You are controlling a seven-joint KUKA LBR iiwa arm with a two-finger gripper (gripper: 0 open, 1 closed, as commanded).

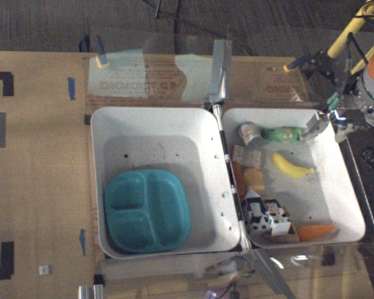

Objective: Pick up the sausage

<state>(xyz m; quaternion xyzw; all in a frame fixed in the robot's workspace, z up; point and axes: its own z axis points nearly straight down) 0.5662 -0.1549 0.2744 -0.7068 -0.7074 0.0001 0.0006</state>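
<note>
1. The hand (pixel 316 124) sits at the upper right of the right bin (pixel 352 192), just beside the green bottle (pixel 282 134); whether it is apart or together cannot be told.
2. The sausage (pixel 237 170) lies along that bin's left wall, beside an orange fruit (pixel 254 179).
3. A banana (pixel 292 166) lies mid-bin.
4. A teal tray (pixel 147 210) sits in the left bin (pixel 112 129).

Two white bins (pixel 106 136) hold one teal tray (pixel 147 211), one banana (pixel 292 166), one can (pixel 250 133), one green bottle (pixel 282 133), one carrot (pixel 316 232) and one cow-patterned carton (pixel 266 217).
</note>
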